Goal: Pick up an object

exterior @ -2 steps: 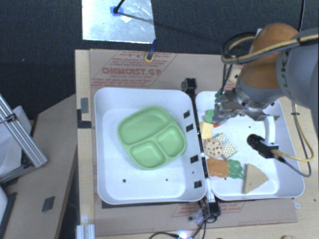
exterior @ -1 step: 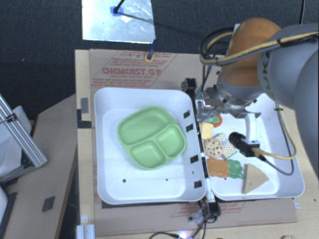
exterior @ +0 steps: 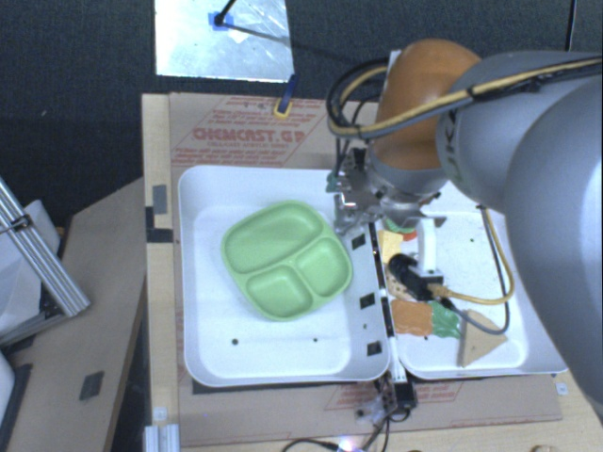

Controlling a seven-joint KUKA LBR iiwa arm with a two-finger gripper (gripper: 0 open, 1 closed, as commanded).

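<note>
A light green plate (exterior: 283, 260) with three compartments lies flat in the middle of the left bin (exterior: 193, 281). My gripper (exterior: 351, 205) hangs under the grey wrist, over the divider between the bins and just beyond the plate's right rim. In the right bin (exterior: 528, 342), near the front, lie a flat orange piece (exterior: 411, 318), a small green object (exterior: 445, 323) and a tan wedge (exterior: 481, 345). A small yellow piece (exterior: 390, 244) shows beside the divider, partly hidden by the arm. I see nothing held.
The big grey arm with its orange band (exterior: 424, 92) covers the back of the right bin. A cardboard sheet (exterior: 245, 135) lies under both bins. A shiny foil square (exterior: 221, 26) sits beyond them.
</note>
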